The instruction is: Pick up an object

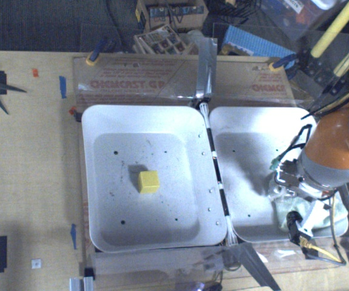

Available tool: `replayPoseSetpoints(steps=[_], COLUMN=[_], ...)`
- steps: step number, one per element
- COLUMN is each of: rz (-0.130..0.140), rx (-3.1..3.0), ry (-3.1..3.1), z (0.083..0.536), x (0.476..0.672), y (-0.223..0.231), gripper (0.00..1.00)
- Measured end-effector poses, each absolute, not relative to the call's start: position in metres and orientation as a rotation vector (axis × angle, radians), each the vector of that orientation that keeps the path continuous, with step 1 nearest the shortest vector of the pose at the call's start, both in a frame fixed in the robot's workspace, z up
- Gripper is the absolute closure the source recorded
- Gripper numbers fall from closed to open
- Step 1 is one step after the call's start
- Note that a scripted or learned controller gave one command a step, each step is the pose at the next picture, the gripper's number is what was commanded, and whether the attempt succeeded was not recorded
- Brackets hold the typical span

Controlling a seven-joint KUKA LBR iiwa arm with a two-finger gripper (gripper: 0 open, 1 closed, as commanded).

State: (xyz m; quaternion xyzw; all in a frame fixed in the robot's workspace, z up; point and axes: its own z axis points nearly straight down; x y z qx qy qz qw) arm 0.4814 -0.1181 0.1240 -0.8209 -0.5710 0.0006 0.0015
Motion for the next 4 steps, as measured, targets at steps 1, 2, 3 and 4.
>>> replayPoseSetpoints(steps=[1, 2, 3, 4], rz=[0.002, 0.002, 0.002, -0.014], rx=[-2.577, -2.583, -3.056, -2.876], ry=[-1.792, -1.785, -0.727, -1.273], z=[0.124, 0.133, 0.204, 0.09], x=[0.481, 0.481, 0.48, 0.482], y=[-0.118, -0.121, -0.142, -0.121], gripper=[0.0, 1.0, 1.0, 1.0])
